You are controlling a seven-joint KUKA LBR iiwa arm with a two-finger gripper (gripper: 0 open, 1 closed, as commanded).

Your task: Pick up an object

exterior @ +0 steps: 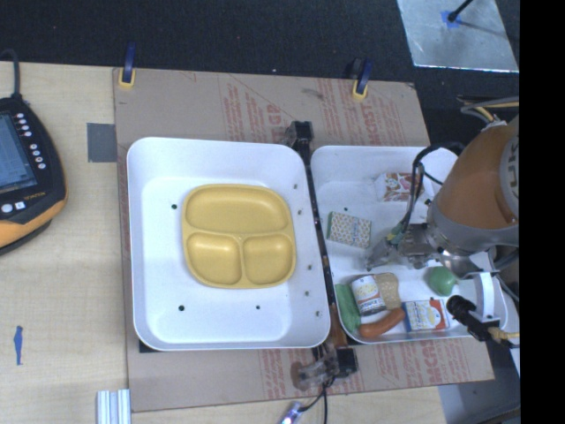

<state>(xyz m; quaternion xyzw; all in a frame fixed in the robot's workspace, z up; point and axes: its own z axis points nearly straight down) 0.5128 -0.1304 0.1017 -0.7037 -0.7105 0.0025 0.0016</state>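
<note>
The grey arm point(472, 193) with its orange band enters from 3 o'clock and bends down toward 9 o'clock. Its gripper point(388, 250) hangs low, pointing toward 8 o'clock.

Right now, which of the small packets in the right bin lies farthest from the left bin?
The red-and-white packet near the bin's top; the patterned green packet lies beside the divider.

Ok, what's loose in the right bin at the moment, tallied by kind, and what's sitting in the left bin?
Right bin:
Packets: 3 (patterned packet, red-printed packet, small carton)
Jar: 1, the white-lidded jar
Sausage: 1, the orange sausage
Green ball: 1
Left bin:
Tray: 1, the yellow divided tray
Total: 7
</note>
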